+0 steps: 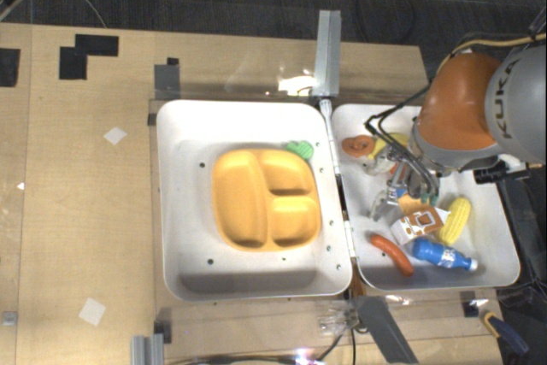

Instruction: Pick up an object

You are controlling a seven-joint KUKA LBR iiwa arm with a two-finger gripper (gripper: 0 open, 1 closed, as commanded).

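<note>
My gripper (396, 196) hangs low in the right bin (500, 269), below the arm's orange band (457, 103). It sits just above and left of a small white and orange carton (419, 223). A yellow corn cob (455, 220) lies to the right of the carton. In front of them are a blue bottle (443, 255) and a red sausage (392, 253). An orange-red piece (358, 146) and a yellow piece (391, 141) lie at the bin's back left, partly under the wrist.
The left bin (184, 269) holds a yellow divided tray (263, 197) with a small green item (299, 150) at its far right corner. A ridge (342, 209) separates the two bins. A grey metal post (328, 55) stands behind them.
</note>
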